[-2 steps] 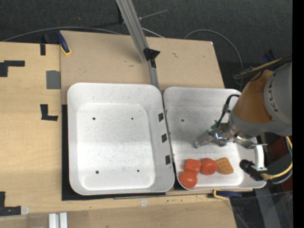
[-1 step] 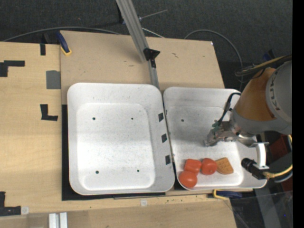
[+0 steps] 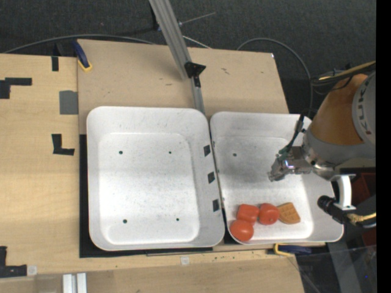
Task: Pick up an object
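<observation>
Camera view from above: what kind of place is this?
Probably a robotics lab test bench: a robot arm with a pincer over two white bins, and toy-like red items for grasping practice.

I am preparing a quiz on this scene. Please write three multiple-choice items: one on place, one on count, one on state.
1. Where do the red items lie?
A. left bin
B. right bin, near edge
C. on the bench

2. How many red items are there?
A. one
B. three
C. five

3. The gripper is
A. over the right bin, apart from the items
B. touching the tan item
C. over the left bin

Key: 1 B, they cluster at that bin's near edge; 2 B, three red shapes; 3 A, it hangs above them with bare floor between.
</observation>
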Robot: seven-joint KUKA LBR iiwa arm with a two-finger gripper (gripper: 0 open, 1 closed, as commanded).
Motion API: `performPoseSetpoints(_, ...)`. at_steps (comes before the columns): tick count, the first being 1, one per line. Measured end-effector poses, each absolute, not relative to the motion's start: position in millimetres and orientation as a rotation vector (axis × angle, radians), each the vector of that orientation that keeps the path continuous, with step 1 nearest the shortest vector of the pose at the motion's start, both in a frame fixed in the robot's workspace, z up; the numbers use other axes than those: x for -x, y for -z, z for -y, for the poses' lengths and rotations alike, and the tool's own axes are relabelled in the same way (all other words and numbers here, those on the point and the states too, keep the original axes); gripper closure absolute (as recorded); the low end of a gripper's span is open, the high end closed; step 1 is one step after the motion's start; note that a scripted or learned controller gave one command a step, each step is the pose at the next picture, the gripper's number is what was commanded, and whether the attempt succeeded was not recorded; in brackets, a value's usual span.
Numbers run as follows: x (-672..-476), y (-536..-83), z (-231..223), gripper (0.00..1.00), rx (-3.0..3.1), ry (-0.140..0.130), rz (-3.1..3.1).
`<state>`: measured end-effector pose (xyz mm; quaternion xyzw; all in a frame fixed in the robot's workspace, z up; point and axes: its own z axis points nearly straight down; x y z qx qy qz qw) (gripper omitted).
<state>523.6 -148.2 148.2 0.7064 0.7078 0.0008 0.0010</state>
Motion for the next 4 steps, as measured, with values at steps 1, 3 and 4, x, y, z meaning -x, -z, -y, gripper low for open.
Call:
performPoseSetpoints(1,-526.0,-211,146,1.00,-2.216,-0.004,-2.220)
performPoseSetpoints(3,-531.7,-231,83,1.00,-2.215,-0.001,-2.231)
performPoseSetpoints(4,-547.5,-224,35,1.00,-2.216,0.001,-2.230)
